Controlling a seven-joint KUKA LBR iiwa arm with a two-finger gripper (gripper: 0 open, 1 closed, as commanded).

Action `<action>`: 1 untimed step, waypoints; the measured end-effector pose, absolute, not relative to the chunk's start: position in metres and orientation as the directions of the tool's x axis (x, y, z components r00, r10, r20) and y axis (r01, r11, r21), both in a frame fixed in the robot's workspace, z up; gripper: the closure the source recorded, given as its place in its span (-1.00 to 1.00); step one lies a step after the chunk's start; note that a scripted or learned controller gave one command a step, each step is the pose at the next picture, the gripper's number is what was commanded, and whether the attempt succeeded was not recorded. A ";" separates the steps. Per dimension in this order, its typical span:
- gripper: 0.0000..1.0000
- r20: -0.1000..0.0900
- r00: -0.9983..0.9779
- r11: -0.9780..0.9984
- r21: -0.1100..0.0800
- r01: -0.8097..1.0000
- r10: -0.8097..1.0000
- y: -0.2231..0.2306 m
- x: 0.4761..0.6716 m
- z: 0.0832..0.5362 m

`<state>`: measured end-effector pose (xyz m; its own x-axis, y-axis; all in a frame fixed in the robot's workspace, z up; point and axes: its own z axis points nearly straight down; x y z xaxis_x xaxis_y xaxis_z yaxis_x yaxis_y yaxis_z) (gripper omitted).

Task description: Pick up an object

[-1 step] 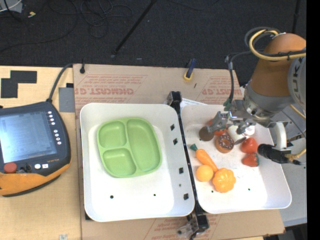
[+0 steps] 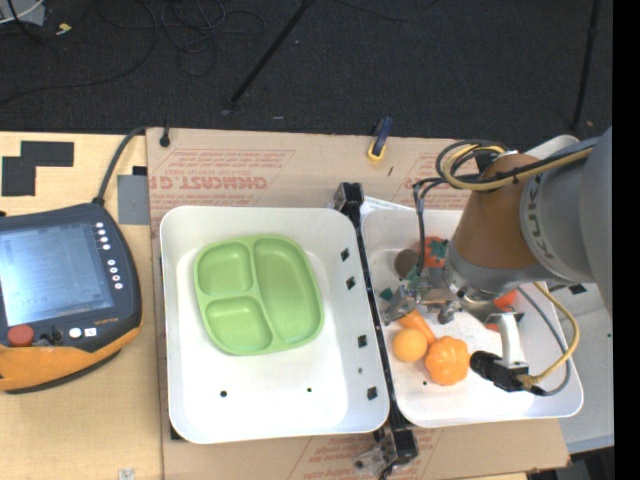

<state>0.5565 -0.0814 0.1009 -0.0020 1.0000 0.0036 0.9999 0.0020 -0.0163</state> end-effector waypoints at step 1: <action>-1.00 0.008 -0.001 0.001 -0.009 1.000 1.000 -0.027 0.542 0.143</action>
<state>0.5420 -0.0271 0.1427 -0.0013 1.0000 0.0084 1.0000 0.0014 -0.0088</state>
